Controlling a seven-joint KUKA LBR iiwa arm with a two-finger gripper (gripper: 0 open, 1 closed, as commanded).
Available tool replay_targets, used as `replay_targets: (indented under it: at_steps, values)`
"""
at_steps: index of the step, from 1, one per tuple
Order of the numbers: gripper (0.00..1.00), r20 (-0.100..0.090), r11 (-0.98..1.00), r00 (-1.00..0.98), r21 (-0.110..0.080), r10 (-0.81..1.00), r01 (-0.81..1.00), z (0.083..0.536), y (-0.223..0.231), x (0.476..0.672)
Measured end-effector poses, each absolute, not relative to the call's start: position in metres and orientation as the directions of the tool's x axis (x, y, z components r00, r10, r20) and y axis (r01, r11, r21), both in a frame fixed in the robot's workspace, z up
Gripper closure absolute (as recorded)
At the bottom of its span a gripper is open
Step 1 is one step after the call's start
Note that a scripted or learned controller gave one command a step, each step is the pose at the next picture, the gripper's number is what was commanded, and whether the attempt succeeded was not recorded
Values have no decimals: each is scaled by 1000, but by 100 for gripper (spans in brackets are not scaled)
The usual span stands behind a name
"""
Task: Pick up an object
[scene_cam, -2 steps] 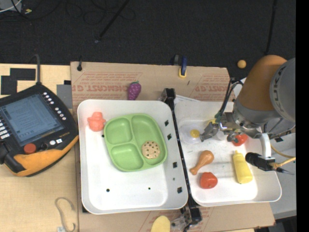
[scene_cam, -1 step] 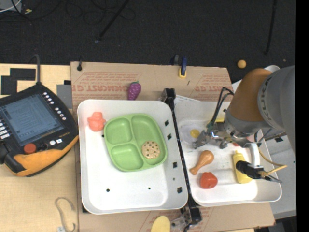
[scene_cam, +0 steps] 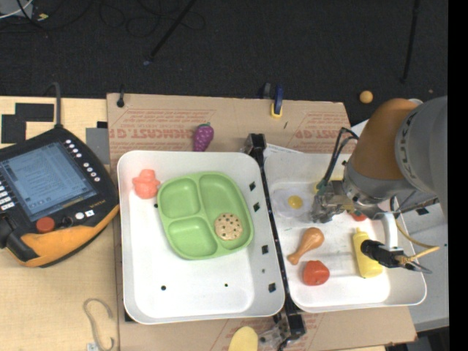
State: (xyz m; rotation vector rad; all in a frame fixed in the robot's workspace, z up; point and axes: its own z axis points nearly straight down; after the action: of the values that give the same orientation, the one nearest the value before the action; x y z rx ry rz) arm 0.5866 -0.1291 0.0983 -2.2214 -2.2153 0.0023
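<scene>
Crowding claw [scene_cam: 324, 209]: drumstick [scene_cam: 306, 244], tomato [scene_cam: 316, 273].

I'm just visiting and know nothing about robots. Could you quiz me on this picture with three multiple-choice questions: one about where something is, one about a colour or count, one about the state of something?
1. Where does the round chocolate-chip cookie lie?
A. In a compartment of the green divided plastic plate
B. On the cardboard
C. In the right white bin

2. What colour is the small knobbly toy in the left white bin?
A. Blue
B. Pink
C. Black

3. How does the tan toy drumstick lie?
A. Standing upright
B. Flat on the floor of the right white bin
C. On the green plate

Answers: 1 A, it sits in the plate's lower right compartment. 2 B, it is pink. 3 B, it lies flat beside the red piece.
</scene>
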Motion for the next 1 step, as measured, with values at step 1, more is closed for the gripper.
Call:
replay_targets:
  at_steps: [1]
  values:
    - [100, 0, -1, 1, 2, 1000, 1000, 161, -128, 588]
